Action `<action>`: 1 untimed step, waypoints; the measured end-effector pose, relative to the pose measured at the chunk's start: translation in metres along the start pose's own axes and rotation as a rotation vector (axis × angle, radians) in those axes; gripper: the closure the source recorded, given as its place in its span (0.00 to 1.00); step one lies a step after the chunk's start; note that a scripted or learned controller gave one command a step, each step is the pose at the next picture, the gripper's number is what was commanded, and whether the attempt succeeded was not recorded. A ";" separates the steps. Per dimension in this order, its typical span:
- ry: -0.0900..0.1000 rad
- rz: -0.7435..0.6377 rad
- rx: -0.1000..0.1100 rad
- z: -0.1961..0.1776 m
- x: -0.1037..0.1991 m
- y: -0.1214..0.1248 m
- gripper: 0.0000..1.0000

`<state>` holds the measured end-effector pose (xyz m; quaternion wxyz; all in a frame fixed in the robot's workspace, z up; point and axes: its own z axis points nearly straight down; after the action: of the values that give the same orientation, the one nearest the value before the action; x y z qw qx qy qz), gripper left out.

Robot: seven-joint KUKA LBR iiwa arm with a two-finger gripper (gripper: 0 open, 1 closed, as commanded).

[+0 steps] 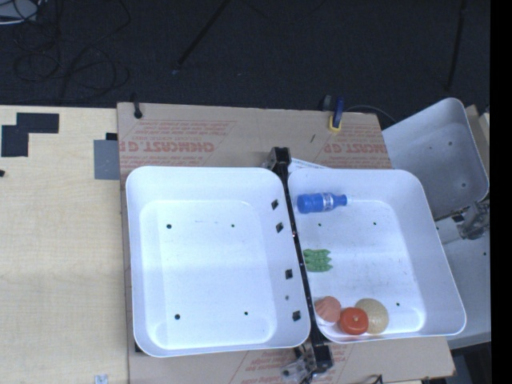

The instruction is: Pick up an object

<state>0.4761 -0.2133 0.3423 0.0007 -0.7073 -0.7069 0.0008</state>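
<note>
The right bin (416, 206) holds a blue bottle (321, 202) lying on its side near the far left corner. A small green object (318, 260) lies by the bin's left wall. Along the near edge sit a pink round piece (327, 308), a red round piece (354, 321) and a tan round piece (374, 314), close together.
The left bin (208, 262) sits beside the right one, with a black divider bar (294, 250) between them. Both rest on a cardboard sheet (200, 138). A grey metal plate (440, 150) stands at the right. A blue and yellow clamp (337, 113) sits at the cardboard's far edge.
</note>
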 end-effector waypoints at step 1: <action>0.000 0.001 0.000 0.003 0.000 0.000 1.00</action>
<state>0.4762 -0.2132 0.3395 0.0008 -0.7076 -0.7066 0.0008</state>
